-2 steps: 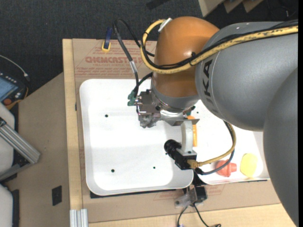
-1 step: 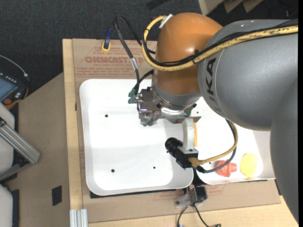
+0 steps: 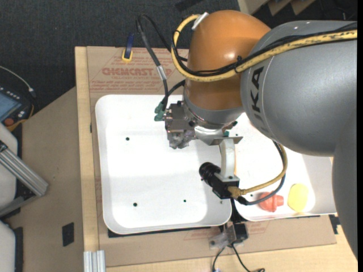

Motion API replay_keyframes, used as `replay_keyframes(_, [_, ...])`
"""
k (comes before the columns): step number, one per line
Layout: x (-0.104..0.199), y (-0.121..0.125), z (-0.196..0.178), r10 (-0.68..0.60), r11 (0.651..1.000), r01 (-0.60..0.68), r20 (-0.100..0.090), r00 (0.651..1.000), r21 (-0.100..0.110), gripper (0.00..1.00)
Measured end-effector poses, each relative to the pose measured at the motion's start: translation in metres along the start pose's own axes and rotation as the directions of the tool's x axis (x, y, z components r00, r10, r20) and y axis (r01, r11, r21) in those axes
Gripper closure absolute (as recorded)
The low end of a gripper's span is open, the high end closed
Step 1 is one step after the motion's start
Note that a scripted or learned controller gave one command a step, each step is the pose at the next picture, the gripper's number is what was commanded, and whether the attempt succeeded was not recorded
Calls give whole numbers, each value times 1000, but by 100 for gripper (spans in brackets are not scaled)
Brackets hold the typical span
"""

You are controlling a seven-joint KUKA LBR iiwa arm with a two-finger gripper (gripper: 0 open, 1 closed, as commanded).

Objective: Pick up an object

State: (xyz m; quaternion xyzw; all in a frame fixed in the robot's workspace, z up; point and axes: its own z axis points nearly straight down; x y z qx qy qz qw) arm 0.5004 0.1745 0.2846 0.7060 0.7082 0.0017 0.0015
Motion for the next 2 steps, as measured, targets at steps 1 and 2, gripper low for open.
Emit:
replay_keyframes(1, [0,0,-10,-1,1000,1,0,1000,-1,100])
replay_keyframes(2, [41,-24,58,-1,1000,1,2,1000,14,100])
